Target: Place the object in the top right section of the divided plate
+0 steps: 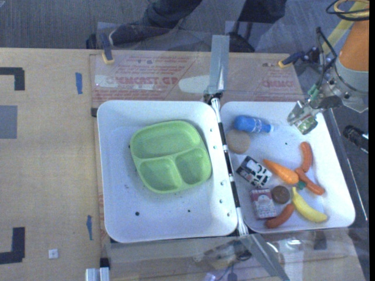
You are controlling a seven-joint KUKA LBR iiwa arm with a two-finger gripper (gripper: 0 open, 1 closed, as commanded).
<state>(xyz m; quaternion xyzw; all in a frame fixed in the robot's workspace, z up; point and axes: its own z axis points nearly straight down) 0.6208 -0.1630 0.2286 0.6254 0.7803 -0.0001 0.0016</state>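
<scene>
The gripper [303,119] hung over the far right corner of the right bin [343,174], its translucent fingers pointing down at bare white floor; nothing lay between them, but whether they stood apart or together I cannot tell. Above it the grey wrist and orange band [357,47] entered from the right.

The green divided plate [170,155] sat in the left bin [117,204], a little toward its far side, with one large section on the far side and two smaller ones nearer — all three bare.

The loose objects lay in the right bin: a blue bottle [252,124] near the far left corner, a tan round piece [238,141] just beside it, a black-and-white carton [254,172] nearer, an orange carrot [282,172] touching it on the right, two orange-red sausages [305,156] toward the right wall, a red-and-white packet [263,204], a brown round piece [280,194], a yellow banana [307,207] and another sausage [280,216] by the near edge — all well apart from the gripper.
</scene>
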